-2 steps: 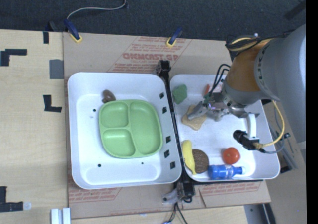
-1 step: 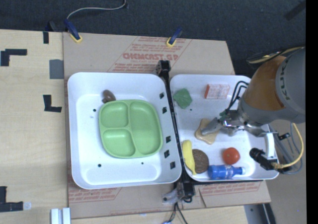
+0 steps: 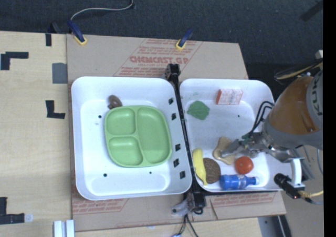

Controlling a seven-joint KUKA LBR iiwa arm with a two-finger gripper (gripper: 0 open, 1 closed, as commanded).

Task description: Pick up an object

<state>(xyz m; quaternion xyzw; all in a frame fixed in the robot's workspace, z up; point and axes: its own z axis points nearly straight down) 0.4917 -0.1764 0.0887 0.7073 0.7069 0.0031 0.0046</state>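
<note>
In the right bin (image 3: 262, 94) my gripper (image 3: 235, 149) reaches in from the right, low over a tan object (image 3: 222, 146) near the bin's front. Its tip lies against or just above that object, and I cannot tell whether they touch. A red tomato (image 3: 243, 165) sits just in front of the gripper. A blue bottle (image 3: 237, 182) lies along the front wall. A yellow banana (image 3: 198, 164) and a brown oval piece (image 3: 211, 169) lie at the front left. Further back are a green round piece (image 3: 198, 110) and a pink and white box (image 3: 229, 96).
The left bin (image 3: 84, 125) holds a green divided plate (image 3: 138, 135) and a small brown object (image 3: 114, 102) behind it. A black divider (image 3: 178, 125) runs between the bins. The grey and orange arm (image 3: 296, 112) hangs over the right bin's right wall.
</note>
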